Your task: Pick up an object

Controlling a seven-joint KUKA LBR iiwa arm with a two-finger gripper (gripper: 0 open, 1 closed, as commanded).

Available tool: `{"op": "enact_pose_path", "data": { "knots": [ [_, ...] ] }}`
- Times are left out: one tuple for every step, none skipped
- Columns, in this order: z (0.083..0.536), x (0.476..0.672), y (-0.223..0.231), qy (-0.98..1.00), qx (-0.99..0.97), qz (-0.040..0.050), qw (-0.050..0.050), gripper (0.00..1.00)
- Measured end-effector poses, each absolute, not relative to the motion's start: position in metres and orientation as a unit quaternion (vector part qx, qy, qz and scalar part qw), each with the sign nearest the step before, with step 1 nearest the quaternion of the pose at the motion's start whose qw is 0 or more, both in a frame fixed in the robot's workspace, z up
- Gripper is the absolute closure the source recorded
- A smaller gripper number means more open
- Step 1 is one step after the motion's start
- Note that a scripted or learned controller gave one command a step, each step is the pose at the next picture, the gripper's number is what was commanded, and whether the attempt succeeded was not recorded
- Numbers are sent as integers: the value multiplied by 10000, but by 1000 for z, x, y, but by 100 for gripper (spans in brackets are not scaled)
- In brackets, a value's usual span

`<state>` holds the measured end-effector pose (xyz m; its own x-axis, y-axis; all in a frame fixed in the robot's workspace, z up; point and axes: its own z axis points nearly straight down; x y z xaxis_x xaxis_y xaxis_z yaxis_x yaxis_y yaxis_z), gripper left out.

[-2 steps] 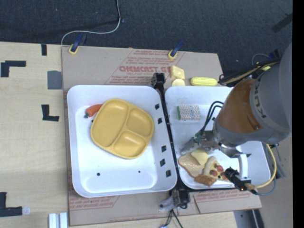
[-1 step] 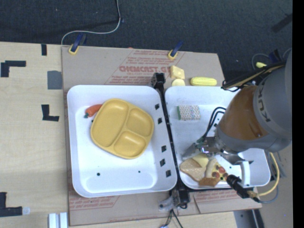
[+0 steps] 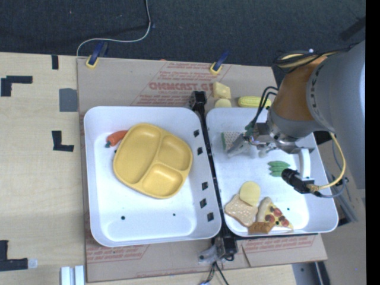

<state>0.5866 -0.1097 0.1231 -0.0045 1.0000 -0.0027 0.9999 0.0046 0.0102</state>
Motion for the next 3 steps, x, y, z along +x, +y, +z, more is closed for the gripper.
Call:
{"op": "enact_pose_path", "data": {
  "knots": [
    [184, 548, -175, 7053, 7089, -4, 28, 0],
    [80, 566, -107, 7090, 7053, -7, 8, 0],
    [86, 636, -97, 7087, 7055, 12, 16, 0]
  ]
}}
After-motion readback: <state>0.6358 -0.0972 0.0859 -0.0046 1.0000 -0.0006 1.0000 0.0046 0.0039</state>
